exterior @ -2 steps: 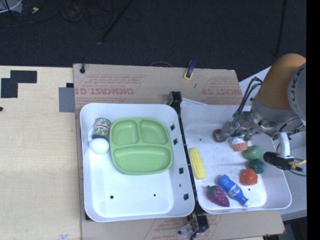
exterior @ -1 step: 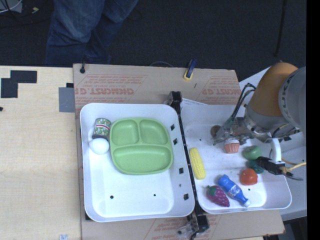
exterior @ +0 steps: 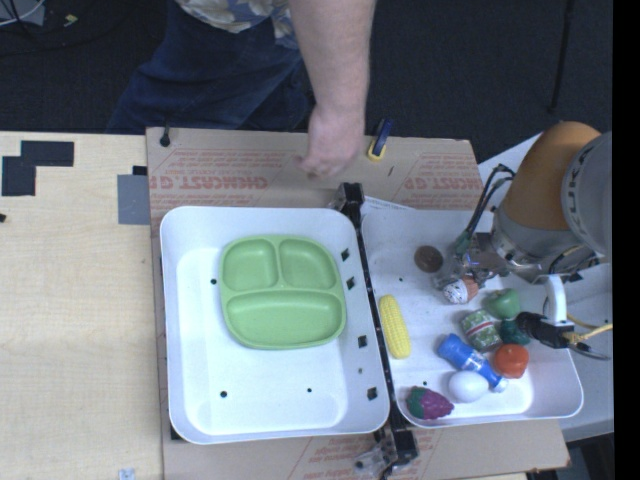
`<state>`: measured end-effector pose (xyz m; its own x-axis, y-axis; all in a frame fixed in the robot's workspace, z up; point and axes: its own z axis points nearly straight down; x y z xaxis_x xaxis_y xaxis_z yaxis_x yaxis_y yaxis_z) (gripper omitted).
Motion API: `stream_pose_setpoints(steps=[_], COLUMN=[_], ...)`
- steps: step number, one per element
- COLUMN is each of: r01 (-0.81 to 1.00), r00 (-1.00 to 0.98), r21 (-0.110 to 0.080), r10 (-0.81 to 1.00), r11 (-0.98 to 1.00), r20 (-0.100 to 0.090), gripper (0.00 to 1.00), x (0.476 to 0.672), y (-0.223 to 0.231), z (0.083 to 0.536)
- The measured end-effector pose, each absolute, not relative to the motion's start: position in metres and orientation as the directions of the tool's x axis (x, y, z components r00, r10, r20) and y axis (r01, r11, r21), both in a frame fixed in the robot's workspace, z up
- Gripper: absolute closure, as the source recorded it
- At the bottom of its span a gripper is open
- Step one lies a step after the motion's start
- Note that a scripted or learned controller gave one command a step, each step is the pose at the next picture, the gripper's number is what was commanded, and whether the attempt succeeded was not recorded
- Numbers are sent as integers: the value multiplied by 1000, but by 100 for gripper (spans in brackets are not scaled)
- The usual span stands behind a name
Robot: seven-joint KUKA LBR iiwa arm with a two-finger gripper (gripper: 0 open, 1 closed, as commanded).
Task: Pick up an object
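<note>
Crowding hand [exterior: 462,286]: brown puck [exterior: 429,259], white ball [exterior: 456,291], green can [exterior: 481,328]; finger state unclear

Pale wooden bench top [exterior: 70,308], brown cardboard sheet [exterior: 250,173] beneath the bins, dark carpeted floor [exterior: 470,58] behind

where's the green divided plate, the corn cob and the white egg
green divided plate [exterior: 283,293]: camera view, on the ridge between its compartments, left bin.
corn cob [exterior: 395,327]: camera view, middle of the yellow cob, right bin.
white egg [exterior: 466,386]: camera view, centre of the shell, right bin.
</note>
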<state>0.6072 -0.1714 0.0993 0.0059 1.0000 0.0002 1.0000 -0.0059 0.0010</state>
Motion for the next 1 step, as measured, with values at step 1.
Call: stream_pose_setpoints(steps=[1], r01=[1000], r00=[7], r21=[1], r10=[1000], r11=[-7], r20=[0], gripper=[100], x=[597], y=[-171], z=[153])
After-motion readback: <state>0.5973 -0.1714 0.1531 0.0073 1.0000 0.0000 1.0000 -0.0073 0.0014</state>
